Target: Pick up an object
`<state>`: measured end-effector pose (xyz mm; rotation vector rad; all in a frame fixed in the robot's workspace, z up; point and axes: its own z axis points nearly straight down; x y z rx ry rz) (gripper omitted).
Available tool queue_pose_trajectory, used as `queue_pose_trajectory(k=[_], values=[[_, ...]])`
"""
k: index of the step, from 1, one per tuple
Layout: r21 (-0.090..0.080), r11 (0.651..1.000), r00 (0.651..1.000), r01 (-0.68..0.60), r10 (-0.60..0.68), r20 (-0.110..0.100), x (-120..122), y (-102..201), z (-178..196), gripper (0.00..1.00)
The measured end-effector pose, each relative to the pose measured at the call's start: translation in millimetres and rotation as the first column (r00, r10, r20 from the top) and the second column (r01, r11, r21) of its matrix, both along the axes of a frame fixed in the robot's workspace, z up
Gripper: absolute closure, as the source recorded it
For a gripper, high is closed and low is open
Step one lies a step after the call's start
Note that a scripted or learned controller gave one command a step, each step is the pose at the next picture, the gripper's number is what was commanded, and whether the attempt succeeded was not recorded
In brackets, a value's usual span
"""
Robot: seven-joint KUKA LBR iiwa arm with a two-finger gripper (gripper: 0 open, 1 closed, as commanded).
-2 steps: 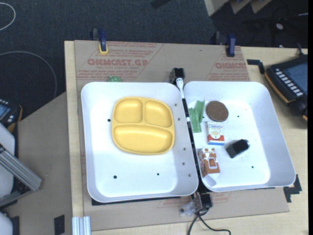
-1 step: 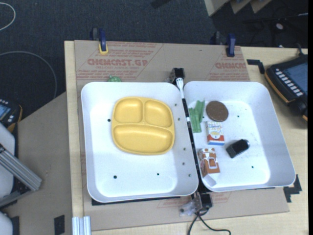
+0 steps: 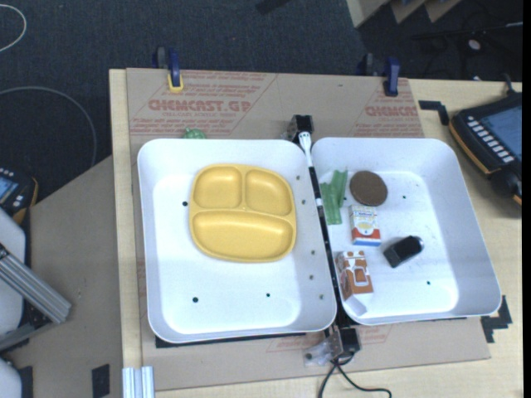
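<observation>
Objects to pick lie in the right bin (image 3: 452,222); whether my gripper is released or clenched I cannot tell. 5 items sit in that bin's left half: a brown disc (image 3: 367,187) at the far side, a green strip (image 3: 334,196) just left of it beside the bin wall, a white-and-orange carton (image 3: 365,225) just nearer than the disc, a black block (image 3: 403,250) right of the carton and apart from it, and a brown-and-white packet (image 3: 355,273) near the front rim. The left bin (image 3: 232,301) holds 1 yellow plate (image 3: 243,212) with 3 compartments, in its far half. Both bins rest on a cardboard sheet (image 3: 249,98), with 2 blue clamps (image 3: 172,60) at its far edge. A handheld screen (image 3: 498,135) lies at the right.
</observation>
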<state>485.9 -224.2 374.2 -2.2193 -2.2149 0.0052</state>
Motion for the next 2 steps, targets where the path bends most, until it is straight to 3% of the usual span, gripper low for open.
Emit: queue_pose_trajectory(k=[1, 2], values=[[-0.009, 1.000, 1.000, -0.003, 0.003, 0.020, -6, 0, 100, 1.00], [0.001, 1.000, 1.000, -0.001, 0.001, -0.001, -7, 1, 10, 1.00]])
